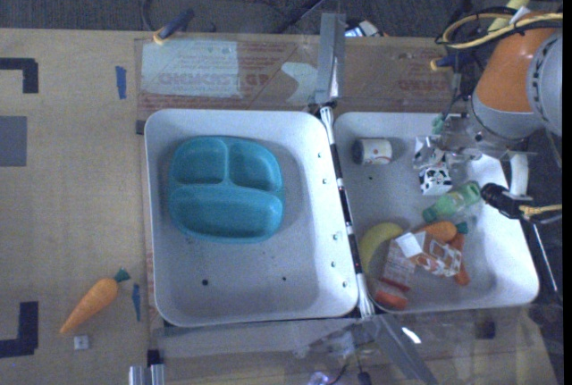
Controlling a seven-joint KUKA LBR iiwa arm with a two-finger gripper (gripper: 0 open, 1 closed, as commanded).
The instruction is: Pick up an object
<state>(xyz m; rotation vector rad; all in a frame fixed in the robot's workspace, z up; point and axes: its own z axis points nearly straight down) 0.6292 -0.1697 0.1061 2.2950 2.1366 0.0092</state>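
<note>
Gripper [438,162] hovers over black-and-white carton [435,180] in right bin [523,276]; grip state unclear.

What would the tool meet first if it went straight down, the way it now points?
Probably the black-and-white patterned object in the right bin: the tool hangs just above it in this slanted view. Depth is unclear, so it may be the bin's floor.
</note>
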